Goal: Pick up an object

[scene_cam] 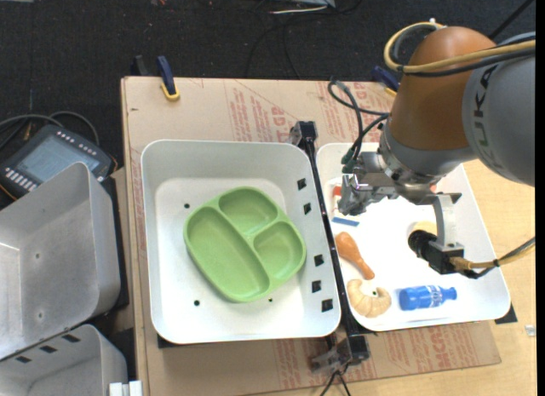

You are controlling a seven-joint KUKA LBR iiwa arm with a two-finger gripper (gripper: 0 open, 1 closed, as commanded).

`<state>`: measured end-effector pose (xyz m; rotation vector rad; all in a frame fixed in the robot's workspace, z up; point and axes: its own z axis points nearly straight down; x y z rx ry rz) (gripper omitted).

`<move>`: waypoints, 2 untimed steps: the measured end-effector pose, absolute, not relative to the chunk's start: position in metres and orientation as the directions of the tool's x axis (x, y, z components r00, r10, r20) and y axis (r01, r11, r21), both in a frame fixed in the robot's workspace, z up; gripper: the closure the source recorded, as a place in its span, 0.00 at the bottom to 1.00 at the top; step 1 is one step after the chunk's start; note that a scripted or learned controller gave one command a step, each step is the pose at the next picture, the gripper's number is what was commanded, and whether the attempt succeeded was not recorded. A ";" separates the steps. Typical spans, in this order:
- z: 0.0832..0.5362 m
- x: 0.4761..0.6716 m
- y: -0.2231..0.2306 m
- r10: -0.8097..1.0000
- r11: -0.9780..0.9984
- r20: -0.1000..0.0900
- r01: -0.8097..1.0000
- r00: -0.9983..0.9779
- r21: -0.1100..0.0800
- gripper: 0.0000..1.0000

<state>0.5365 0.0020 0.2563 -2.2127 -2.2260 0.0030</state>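
Jaws' state cannot be told; they hang low in the right bin [477, 215], above the drumstick [353, 254].

The grey arm [502, 122] shows the letters "UK" (part of a longer word); the cardboard's [255, 105] red print is too blurry.

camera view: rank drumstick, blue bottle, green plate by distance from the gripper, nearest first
From the gripper, in the right bin's upper left:
1. Drumstick, just below it in the same bin.
2. Blue bottle, lower right in that bin.
3. Green plate, over in the left bin; its near rim nearly ties the bottle.
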 end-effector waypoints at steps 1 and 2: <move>0.237 0.520 0.053 1.000 0.008 0.001 1.000 -0.008 -0.004 1.00; 0.224 0.499 0.098 1.000 0.007 0.001 1.000 -0.007 -0.004 1.00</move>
